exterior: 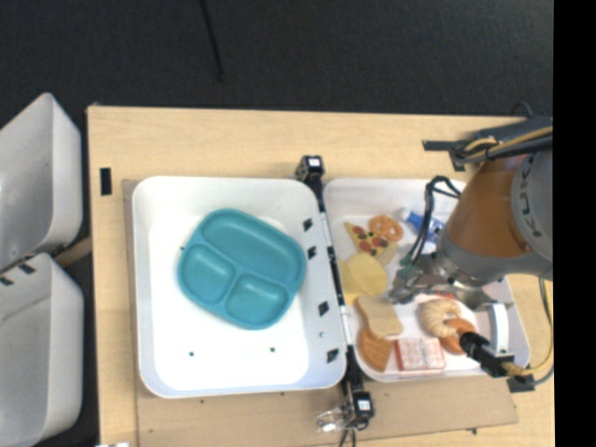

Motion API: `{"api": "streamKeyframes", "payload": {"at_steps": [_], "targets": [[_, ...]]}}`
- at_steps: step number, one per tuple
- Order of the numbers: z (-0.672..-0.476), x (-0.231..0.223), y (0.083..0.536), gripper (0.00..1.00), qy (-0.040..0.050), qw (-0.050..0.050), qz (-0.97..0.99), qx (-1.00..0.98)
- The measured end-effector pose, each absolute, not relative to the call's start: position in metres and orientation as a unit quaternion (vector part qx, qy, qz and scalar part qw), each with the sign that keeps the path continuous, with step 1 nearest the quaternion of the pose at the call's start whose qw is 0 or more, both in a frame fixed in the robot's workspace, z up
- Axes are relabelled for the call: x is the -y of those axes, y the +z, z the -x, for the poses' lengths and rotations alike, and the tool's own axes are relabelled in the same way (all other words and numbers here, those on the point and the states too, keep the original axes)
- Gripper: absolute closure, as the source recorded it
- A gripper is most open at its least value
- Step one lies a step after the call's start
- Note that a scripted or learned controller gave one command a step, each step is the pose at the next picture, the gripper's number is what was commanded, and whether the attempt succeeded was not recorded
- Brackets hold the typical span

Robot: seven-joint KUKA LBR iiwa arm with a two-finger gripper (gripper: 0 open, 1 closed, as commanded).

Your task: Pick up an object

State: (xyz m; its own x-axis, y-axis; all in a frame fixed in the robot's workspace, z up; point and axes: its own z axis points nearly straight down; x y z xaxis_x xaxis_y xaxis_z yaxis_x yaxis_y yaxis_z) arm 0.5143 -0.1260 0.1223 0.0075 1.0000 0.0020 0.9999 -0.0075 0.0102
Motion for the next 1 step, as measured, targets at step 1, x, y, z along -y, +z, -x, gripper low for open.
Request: {"api": "streamKeyframes", "payload": {"at_steps": [1], "targets": [[-0.5137, 0.1265, 0.1855, 1.00, 0.0015, 0.003, -0.706, -0.708]]}}
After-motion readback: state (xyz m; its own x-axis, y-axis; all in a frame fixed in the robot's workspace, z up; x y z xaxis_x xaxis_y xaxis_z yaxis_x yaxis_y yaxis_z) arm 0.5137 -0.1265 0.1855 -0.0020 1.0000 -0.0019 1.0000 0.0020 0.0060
